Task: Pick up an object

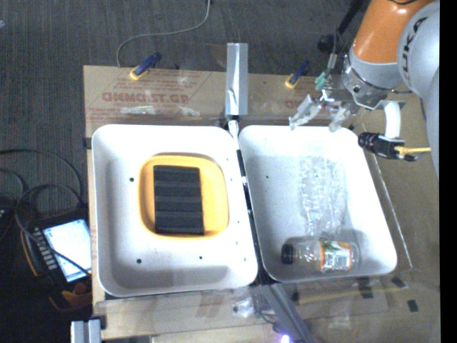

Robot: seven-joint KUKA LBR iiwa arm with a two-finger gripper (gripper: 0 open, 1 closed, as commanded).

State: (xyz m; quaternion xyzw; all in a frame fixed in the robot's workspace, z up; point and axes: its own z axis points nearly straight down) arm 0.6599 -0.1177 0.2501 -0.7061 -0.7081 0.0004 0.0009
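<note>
White plastic made up both shallow bins at the centre of the frame, the left bin [114, 213] and the right bin [371, 199] lying side by side on a bench topped with brown cardboard [171, 95]. In the left bin sat a yellow tray [148, 191] holding a black ribbed block [178, 200], roughly at the bin's middle. In the right bin, near the lower edge, a clear bottle [321, 254] lay on its side, dark cap pointing left and an orange-and-green label round its body; above it, touching or nearly so, a crumpled piece of clear plastic [320, 191] stretched toward the bin's centre.

The gripper [319, 116] hung at the upper right of the frame, over the far rim of the right bin, beneath the arm's orange band [378, 27]. Its fingers [301, 113] stood spread apart with nothing between them, well apart from the bottle. Two blue-and-yellow clamps [145, 65] pinned the cardboard's far edge.
</note>
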